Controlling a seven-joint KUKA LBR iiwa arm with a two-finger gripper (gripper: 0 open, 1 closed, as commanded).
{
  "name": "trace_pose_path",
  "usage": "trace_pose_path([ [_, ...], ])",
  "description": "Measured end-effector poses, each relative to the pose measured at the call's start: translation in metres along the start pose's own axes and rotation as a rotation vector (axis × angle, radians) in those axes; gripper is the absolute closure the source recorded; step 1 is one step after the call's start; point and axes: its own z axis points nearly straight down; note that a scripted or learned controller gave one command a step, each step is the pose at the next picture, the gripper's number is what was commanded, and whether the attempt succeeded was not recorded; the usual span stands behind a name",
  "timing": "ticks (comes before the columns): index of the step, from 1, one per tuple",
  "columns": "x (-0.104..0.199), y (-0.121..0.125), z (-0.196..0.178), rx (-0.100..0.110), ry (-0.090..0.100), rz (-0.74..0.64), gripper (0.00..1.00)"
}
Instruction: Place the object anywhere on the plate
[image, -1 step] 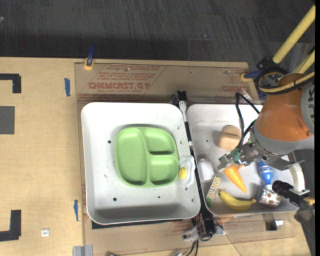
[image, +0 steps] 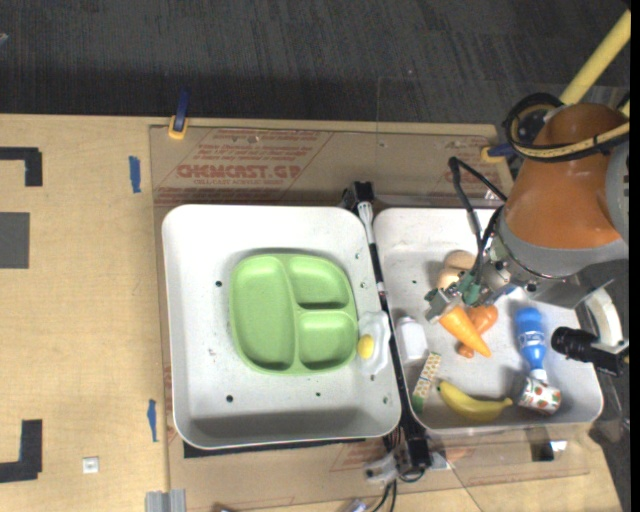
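A: Where is the claw (image: 462, 293)?

B: Low in the right bin (image: 590, 400), just at the 10 o'clock end of the toy carrot (image: 468, 330). Whether it is wide or narrow, I cannot tell.

A: How would the carrot handle?

B: Likely light, stiff plastic, a bit slick; take it across the thick middle.

A: Around it?

B: A blue bottle (image: 531, 335) at 3 o'clock, a banana (image: 472, 401) at 6. The green divided plate (image: 292, 312) lies at 9 o'clock, in the left bin (image: 195, 300).
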Motion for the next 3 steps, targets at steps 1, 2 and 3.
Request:
trace_pose_path([
  [1, 0.071, 0.061, -0.124, -0.006, 0.002, 0.042, 1.0],
  [2, 0.163, 0.082, -0.033, 0.015, 0.006, 0.26, 1.0],
  [3, 0.157, 0.11, -0.141, -0.002, 0.001, 0.079, 1.0],
])
